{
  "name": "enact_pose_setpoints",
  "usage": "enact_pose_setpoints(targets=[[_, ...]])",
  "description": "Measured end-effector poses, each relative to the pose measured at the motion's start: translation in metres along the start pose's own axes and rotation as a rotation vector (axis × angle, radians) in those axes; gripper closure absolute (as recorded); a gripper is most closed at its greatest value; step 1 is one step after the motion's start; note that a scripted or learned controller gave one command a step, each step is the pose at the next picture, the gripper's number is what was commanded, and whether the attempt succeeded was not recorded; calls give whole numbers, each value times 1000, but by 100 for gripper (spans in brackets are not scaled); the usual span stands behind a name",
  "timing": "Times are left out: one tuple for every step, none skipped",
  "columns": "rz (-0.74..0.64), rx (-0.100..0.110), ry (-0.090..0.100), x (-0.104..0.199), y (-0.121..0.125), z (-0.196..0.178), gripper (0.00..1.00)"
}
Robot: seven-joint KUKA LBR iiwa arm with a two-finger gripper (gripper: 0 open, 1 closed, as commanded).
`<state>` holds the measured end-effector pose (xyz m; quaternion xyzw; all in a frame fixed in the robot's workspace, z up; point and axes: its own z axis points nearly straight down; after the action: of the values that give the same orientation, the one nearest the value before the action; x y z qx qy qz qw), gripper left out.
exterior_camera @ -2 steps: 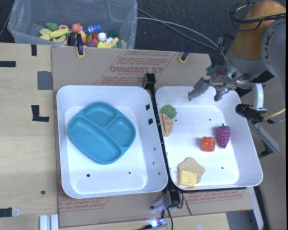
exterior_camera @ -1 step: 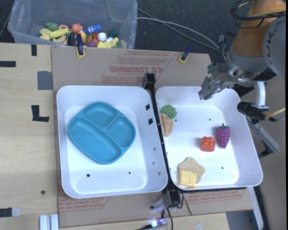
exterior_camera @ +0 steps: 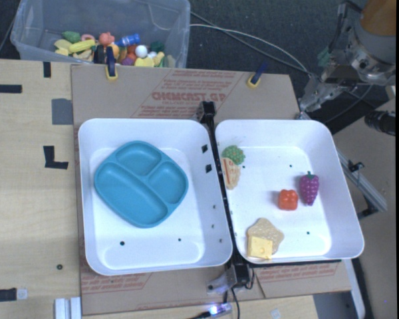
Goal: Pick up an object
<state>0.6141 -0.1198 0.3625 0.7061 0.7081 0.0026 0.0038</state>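
The gripper [exterior_camera: 310, 100] is seen above the right bin's [exterior_camera: 319, 133] far corner, its state not discernible, while red pepper [exterior_camera: 288, 199], purple grapes [exterior_camera: 308, 188], sandwich [exterior_camera: 263, 238] and carrot [exterior_camera: 231, 165] are left lying inside.

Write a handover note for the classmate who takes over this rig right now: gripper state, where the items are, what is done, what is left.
Gripper: above the bench, outside the right bin's far right corner; holds nothing.
Right bin: purple grapes beside red pepper, sandwich with cheese at the near side, carrot by the left wall.
Left bin: blue divided plate.
Done: nothing picked.
Left: descend, grasp one item, lift.
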Motion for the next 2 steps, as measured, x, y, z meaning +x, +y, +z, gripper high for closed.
enact_pose_setpoints(targets=[[4, -8, -5, -37, -11, -151, 100], [2, 16, 2, 1, -69, -71, 100]])
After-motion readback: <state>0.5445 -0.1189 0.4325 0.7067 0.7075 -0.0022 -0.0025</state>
